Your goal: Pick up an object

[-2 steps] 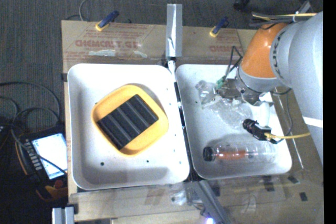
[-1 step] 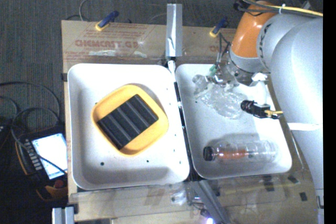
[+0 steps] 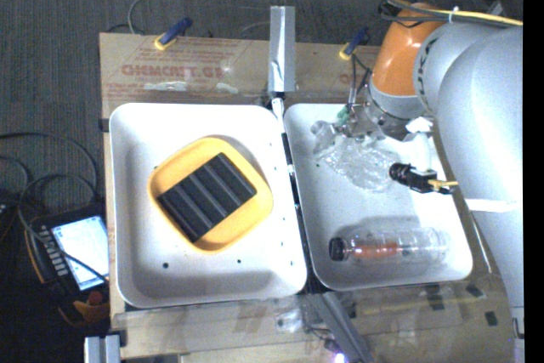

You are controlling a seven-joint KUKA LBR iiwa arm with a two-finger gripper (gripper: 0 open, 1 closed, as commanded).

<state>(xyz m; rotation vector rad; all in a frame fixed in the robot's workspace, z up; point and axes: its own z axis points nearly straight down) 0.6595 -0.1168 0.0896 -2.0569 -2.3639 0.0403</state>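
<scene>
The gripper [image 3: 351, 121] is seen low at the far end of the right-hand bin [image 3: 323, 212], just over the crumpled clear plastic [image 3: 361, 164] that lies there near the dividing wall; how wide it stands, and whether anything is held, cannot be told from this angle. If the plastic is taken as the target, the descent is best centred on its thickest crumpled fold, since thin film is likely to slip out of a shallow pinch. Should that fail, the clear bottle [image 3: 391, 246] lying along the near wall would be better grasped across its body than along it.
</scene>
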